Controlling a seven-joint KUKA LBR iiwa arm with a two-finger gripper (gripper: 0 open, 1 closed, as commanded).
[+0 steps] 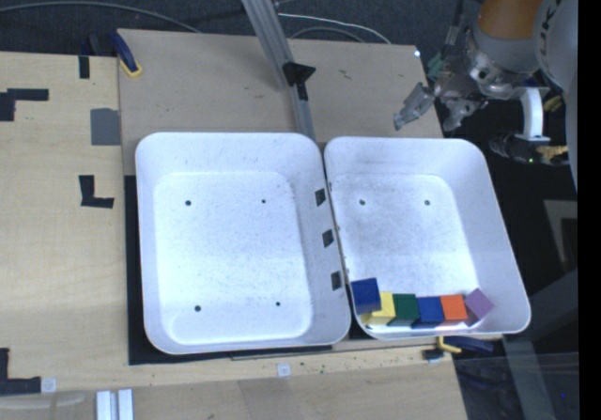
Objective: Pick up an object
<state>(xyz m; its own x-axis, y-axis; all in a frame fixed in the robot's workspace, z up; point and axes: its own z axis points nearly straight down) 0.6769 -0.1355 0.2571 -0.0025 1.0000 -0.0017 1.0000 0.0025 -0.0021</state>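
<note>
Several small blocks lie in a row along the front wall of the right bin [470, 174]: a blue block [364, 293], a yellow one [381, 312], a green one [405, 307], another blue one [430, 311], an orange one [453, 307] and a purple one [478, 303]. My gripper [430, 116] hangs above the bench just beyond the right bin's far rim, far from the blocks. It is open with nothing between its fingers.
The left bin [225, 150] sits beside the right one, their walls touching. A slanted metal pole [266, 19] with a black clamp rises behind the bins. Black tape marks lie on the bench at left.
</note>
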